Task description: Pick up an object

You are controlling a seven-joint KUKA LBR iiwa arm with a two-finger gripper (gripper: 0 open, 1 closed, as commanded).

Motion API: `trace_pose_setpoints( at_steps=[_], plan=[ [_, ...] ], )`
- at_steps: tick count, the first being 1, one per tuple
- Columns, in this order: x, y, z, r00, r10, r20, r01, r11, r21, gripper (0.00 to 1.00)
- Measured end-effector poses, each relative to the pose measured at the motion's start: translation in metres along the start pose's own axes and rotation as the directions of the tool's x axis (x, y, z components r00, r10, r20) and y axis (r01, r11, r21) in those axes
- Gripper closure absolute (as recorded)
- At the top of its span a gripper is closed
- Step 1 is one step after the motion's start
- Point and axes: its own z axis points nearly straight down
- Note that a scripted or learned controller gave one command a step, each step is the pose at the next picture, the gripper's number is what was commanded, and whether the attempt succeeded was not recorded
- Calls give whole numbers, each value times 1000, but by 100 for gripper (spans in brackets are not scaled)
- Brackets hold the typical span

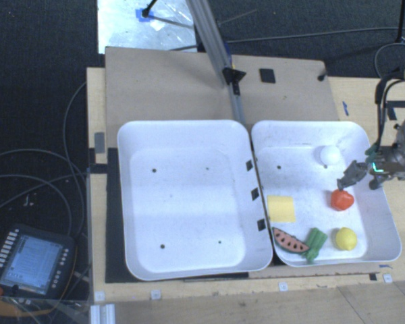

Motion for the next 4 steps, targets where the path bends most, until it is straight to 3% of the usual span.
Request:
trace_pose_setpoints(
  at_steps=[1,4],
  plan=[
    [0,0,0,1000,0,0,0,1000,0,0],
    [3,-12,130,1000,0,-1,0,1000,4,0]
  ],
)
